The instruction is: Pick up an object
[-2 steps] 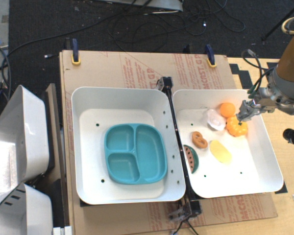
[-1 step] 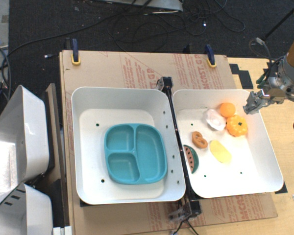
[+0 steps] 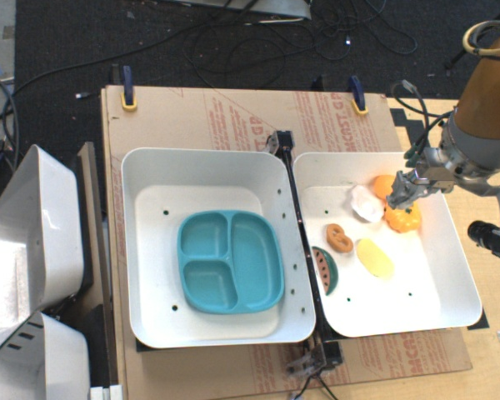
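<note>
Just orange, lumpy toy fruit [image 3: 402, 218]

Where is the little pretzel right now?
The pretzel lies in the right bin, near its left wall, between the watermelon slice and the yellow lemon.

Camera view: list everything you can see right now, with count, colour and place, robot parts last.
Bins: two, white, side by side on the bench.
Divided plate: one, teal, three compartments, in the left bin.
Orange toys: two, one under the tool, one just up-left of it, right bin's far side.
White piece: one, beside the orange toys.
Pretzel-like piece: one, brown, middle of the right bin.
Yellow oval: one, right of the pretzel-like piece.
Watermelon slice: one, green and red, at the right bin's left wall.
Clamps: two, blue and yellow, on the board's far edge.
Cables: several, black, on the floor beyond.
Arm: one, grey and orange, from the right.
Tool: one, over the orange toys.
</note>
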`<state>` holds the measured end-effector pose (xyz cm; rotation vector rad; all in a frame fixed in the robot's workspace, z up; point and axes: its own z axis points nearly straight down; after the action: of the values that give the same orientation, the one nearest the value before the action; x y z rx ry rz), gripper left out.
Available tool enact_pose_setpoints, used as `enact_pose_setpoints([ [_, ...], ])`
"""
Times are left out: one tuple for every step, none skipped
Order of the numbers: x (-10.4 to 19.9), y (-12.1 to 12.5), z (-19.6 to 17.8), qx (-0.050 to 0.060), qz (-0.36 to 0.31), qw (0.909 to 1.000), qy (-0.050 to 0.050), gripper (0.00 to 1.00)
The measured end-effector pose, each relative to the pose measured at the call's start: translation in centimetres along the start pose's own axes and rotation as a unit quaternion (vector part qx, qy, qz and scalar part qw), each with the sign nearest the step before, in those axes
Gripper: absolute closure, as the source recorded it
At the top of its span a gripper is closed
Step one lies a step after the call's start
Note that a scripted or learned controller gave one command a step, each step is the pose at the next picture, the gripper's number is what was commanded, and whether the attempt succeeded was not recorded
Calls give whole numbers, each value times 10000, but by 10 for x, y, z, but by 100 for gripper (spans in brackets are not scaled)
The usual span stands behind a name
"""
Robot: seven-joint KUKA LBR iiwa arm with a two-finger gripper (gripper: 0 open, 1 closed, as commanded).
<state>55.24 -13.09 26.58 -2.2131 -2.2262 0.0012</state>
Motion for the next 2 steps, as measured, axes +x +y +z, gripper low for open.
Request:
enact_pose_setpoints([
  [48,1,5,-8,-7,10000,-2,100],
  [95,0,12,-6,-8,10000,-2,100],
])
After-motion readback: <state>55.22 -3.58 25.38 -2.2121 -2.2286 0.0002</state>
